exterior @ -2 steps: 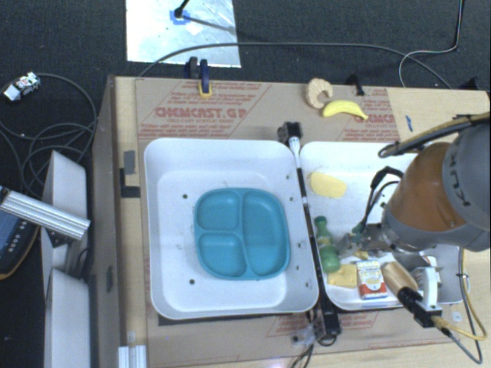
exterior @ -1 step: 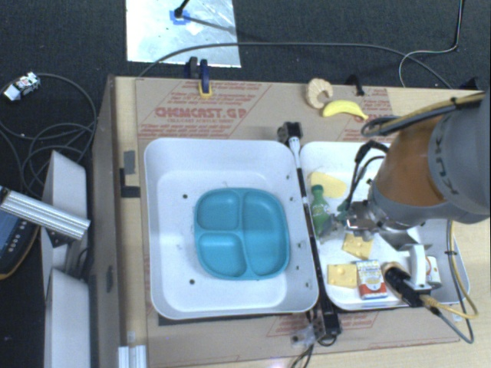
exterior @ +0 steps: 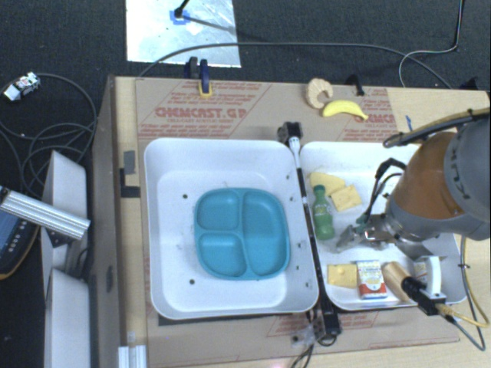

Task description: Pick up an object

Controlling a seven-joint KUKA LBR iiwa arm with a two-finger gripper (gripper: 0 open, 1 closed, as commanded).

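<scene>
The cardboard sheet (exterior: 230, 102) covering the surface carries red print that reads "CHEMCAST GP", seen at its far edge above the left bin; further red print to the right is too faint to read.

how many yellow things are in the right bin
3: one yellow piece near the bin's top left, another beside it, a yellow block near the front. The arm may hide more.
</scene>
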